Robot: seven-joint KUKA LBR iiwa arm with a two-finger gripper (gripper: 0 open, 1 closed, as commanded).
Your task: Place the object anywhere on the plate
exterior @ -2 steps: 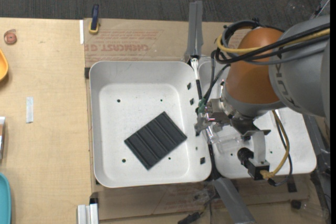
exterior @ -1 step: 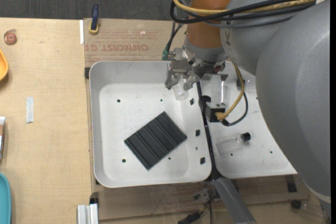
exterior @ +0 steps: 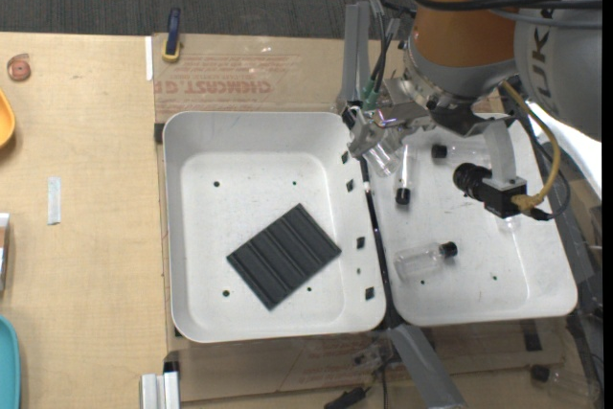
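A dark grey ribbed rectangular plate (exterior: 284, 256) lies flat and turned at an angle in the left bin (exterior: 192, 206). A small clear bottle with a black cap (exterior: 422, 260) lies on its side on the floor of the right bin (exterior: 536, 292), toward the front. My gripper (exterior: 385, 156) hangs low over the right bin's back left corner, close to the wall between the two bins. It is well behind the bottle and to the right of the plate. A thin pale tube with a black tip (exterior: 402, 179) shows just beneath the gripper. I cannot tell whether the tube is held.
The arm's orange band and grey wrist (exterior: 479, 5) cover the back of the right bin. A black fitting with a yellow cable (exterior: 488, 187) hangs over its middle. A small black piece (exterior: 439, 150) lies by the gripper. Cardboard (exterior: 239, 77) lies behind the left bin.
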